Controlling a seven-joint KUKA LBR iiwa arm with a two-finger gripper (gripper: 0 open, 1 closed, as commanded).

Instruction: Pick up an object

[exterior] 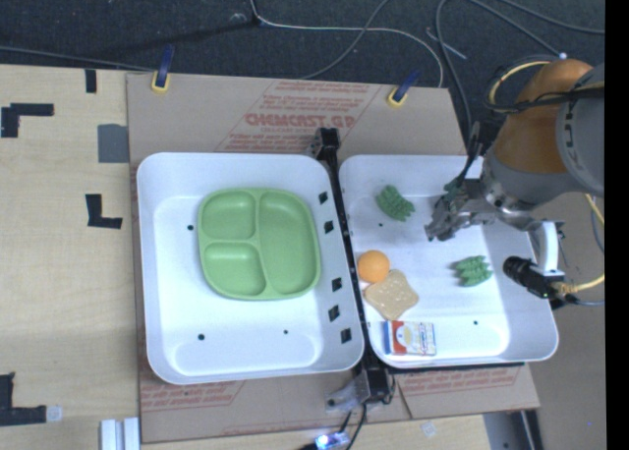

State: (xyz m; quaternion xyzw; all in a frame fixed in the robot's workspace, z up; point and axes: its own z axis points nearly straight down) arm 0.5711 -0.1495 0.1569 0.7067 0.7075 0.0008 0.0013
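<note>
The right bin holds a green leafy piece at its back left, a second green piece toward the right, an orange ball, a tan toast slice just below it, and a small white carton near the front wall. My gripper hangs over the bin's middle, between the two green pieces and apart from both. Nothing shows between its fingers.
The left bin carries a green divided plate. A black clip strip runs along the seam between the bins. Cables cross the dark backdrop behind the bench. The arm's orange band looms over the right bin's back right corner.
</note>
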